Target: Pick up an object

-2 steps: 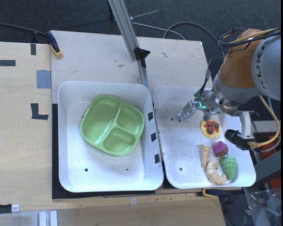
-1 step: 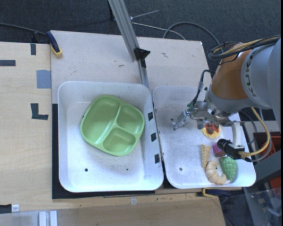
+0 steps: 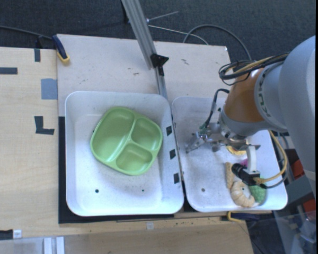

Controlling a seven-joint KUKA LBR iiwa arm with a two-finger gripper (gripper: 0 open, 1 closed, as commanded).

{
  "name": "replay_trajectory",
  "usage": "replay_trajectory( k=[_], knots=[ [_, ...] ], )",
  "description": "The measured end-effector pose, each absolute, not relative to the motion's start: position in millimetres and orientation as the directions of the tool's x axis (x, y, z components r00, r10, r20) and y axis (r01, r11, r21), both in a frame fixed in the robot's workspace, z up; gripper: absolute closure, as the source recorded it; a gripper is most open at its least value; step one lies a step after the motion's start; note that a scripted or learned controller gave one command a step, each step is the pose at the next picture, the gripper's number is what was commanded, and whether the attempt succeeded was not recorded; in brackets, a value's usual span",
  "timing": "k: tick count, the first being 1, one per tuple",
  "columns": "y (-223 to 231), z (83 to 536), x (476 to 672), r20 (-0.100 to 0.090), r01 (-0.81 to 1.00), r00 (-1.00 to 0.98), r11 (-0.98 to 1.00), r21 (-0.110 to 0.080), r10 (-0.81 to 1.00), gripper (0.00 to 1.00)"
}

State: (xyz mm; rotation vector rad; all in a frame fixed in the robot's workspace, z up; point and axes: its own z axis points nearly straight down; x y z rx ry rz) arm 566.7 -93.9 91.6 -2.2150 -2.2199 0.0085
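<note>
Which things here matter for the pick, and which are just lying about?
For the job: gripper; green divided plate in the left bin; tan lumpy thing in the right bin.
Lying about: blue-and-yellow clamp; grey tape patch.

Legend, all places given against the right bin (image 3: 201, 197). The arm (image 3: 286, 83) covers this bin's far right corner and rim and is cut off by the picture's right edge. In the bin's right half, a yellow object (image 3: 236, 152) shows as a sliver under the wrist; its shape cannot be told. At the near right corner, a green object (image 3: 259, 194) beside a tan object (image 3: 237, 188) is too small to identify. Over the bin's left half, the gripper (image 3: 192, 143) is blurred.
</note>
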Motion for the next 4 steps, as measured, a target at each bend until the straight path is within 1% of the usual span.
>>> replay_trajectory(
  k=[1,2,3,4],
  knots=[
    [-93.8,89.2,566.7,-0.001,1.000,-0.001,0.001,-0.001,1.000,0.00],
    [-92.9,99.1,566.5,0.000,1.000,-0.002,0.002,-0.002,1.000,1.00],
    [-102.3,154.5,564.0,-0.001,1.000,0.000,0.000,0.004,1.000,1.00],
    [-104.1,197.3,568.4,-0.001,1.000,-0.002,0.002,0.003,1.000,1.00]
  ],
)
